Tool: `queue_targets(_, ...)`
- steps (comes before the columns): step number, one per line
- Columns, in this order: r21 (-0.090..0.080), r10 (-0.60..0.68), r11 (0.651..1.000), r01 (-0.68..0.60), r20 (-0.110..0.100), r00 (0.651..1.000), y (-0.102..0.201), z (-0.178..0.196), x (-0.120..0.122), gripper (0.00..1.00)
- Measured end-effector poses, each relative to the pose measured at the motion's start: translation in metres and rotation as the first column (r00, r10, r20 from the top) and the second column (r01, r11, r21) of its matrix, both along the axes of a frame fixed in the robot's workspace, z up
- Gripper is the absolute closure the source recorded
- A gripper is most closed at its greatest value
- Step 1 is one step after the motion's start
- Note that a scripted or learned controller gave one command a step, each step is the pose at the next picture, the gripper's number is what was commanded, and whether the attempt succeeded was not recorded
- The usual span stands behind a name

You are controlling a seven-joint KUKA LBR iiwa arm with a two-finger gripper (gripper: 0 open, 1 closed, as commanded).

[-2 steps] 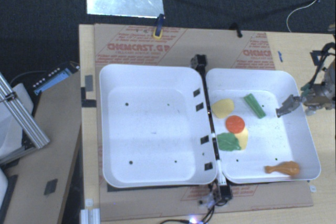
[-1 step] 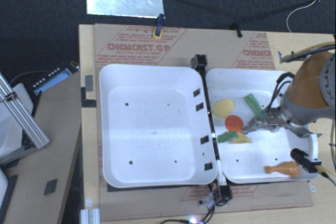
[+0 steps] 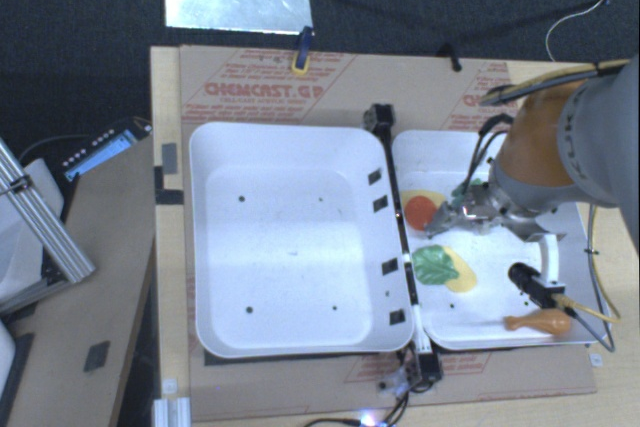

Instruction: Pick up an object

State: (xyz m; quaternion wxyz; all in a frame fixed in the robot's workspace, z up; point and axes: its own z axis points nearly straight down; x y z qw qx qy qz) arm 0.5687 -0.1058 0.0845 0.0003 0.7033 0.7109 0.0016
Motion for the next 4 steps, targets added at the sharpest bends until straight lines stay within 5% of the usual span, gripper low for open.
queue_targets(1, -0.003, -0.005, 1.000, 0.005, 0.002, 1.000, 0.007, 0.011, 0.034, 0.00)
queue_targets(2, -0.002, -0.004, 1.000, 0.004, 0.002, 1.000, 0.006, 0.021, 0.033, 1.00)
queue_targets(4, -0.003, -0.002, 1.000, 0.002, 0.020, 1.000, 0.067, 0.357, 0.082, 1.00)
